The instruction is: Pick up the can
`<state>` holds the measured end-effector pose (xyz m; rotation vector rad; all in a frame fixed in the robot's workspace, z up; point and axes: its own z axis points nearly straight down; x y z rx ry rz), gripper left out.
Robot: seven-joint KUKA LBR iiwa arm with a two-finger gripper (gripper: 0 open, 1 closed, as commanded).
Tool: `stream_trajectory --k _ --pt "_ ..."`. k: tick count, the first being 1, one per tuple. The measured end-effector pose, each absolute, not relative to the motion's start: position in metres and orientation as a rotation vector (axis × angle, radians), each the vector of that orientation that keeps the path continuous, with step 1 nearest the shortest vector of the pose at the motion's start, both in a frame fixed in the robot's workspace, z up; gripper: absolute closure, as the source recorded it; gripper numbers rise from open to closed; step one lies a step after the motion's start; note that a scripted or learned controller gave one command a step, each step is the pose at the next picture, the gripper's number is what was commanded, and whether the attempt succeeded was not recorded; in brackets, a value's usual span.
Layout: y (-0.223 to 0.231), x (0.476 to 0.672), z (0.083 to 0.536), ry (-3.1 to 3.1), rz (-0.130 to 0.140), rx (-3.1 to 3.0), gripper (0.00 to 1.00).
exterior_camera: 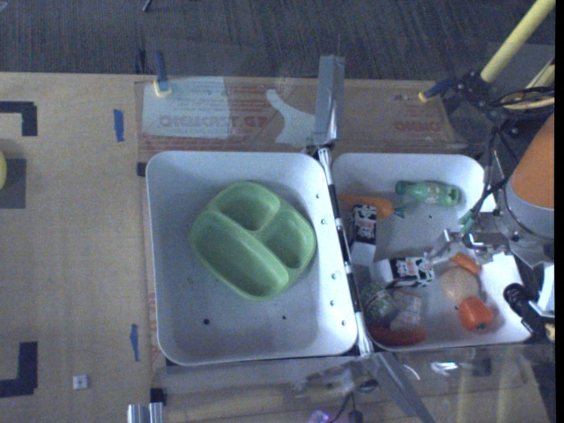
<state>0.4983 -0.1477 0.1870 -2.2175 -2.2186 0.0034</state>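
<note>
**Jaws low over the right bin, can near its front left corner**

At the far left, the bench (70, 263) carries black corner marks and short strips of blue tape (118, 124). The left bin (176, 324) holds a green divided tray (253, 238), which lies tilted in the middle of the bin, with bare white floor around it.

The two bins touch along their shared wall. In the right bin (388, 167), an orange carrot-like piece (372, 206) lies just inside that wall towards the back. A small black-and-white carton (365, 226) sits just in front of it. A green bottle (428, 192) lies on its side near the back wall.

The can (380, 303) stands in the front left part of the right bin, close to the shared wall. It looks small and round with a greenish speckled surface, though its detail is blurred. A red thing (398, 334) lies against it on the front side, and a cow-patterned piece (411, 271) sits just behind it.

Further right are a pale beige lump (458, 285), a small orange piece (466, 263) and an orange-red pepper (476, 314).

The arm (538, 183) enters from the right, with its orange band above the bin's right rim. The jaws sit low over the middle right of the bin, near the cow-patterned piece and apart from the can. I cannot tell whether they are open or closed.
</note>
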Motion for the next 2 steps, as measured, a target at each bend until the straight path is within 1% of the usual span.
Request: stream_trajectory --k 1,2 --pt "-0.1566 0.6263 0.2125 -2.098 0.002 -2.339 0.0" --pt "-0.1565 0.6263 0.2124 -2.098 0.002 -2.338 0.0"
